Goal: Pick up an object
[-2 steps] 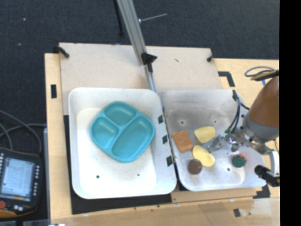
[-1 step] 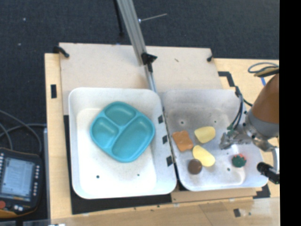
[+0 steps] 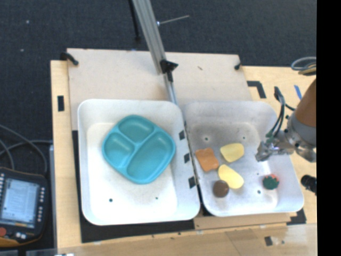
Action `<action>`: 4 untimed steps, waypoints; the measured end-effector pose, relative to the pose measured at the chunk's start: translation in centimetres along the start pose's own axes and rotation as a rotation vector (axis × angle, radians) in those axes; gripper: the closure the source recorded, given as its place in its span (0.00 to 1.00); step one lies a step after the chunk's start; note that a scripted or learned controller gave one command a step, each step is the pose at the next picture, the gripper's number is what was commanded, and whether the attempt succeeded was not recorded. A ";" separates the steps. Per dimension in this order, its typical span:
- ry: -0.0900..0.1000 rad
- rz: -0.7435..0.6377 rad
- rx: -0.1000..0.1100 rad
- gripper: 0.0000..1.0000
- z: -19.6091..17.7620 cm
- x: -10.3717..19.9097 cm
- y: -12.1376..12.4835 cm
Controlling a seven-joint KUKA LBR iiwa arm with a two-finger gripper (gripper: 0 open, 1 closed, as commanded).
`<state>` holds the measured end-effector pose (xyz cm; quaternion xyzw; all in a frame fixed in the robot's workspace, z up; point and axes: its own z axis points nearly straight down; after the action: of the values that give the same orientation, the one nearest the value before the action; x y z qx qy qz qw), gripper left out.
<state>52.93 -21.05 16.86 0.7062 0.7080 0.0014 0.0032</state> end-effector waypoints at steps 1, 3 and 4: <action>-0.001 -0.001 -0.001 1.00 -4.7 -0.2 0.2; 0.004 -0.006 0.003 1.00 -6.9 9.8 4.2; 0.003 -0.004 0.005 1.00 -6.1 14.9 5.6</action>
<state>58.47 -6.16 22.92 0.7048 0.7094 0.0007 0.0006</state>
